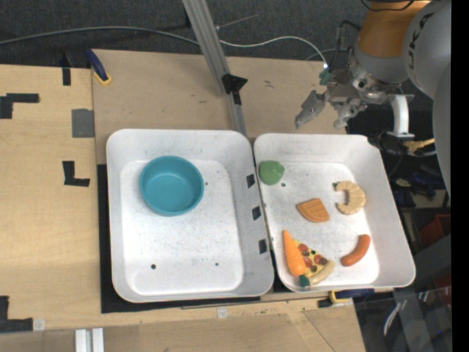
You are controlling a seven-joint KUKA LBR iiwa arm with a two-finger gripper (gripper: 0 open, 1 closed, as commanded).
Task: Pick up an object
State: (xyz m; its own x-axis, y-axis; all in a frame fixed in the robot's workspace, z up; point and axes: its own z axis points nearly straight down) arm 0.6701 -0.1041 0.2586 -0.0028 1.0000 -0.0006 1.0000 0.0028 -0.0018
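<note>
The right bin (381,196) holds several toy foods: a green round piece (271,171) at its far left corner, an orange wedge (314,210) in the middle, a tan croissant (350,197), a red sausage (355,251), a carrot (294,253) and a pizza slice (318,263) at the near edge. My gripper (326,112) hangs above the bench just beyond the right bin's far rim, open, with nothing between its fingers (309,111).
The left bin (124,218) holds a blue bowl (171,185). A grey metal pole (212,46) slants up from a black bracket (234,83) behind the bins. Cables run across the dark floor at the back. Black tape marks lie on the bench at left.
</note>
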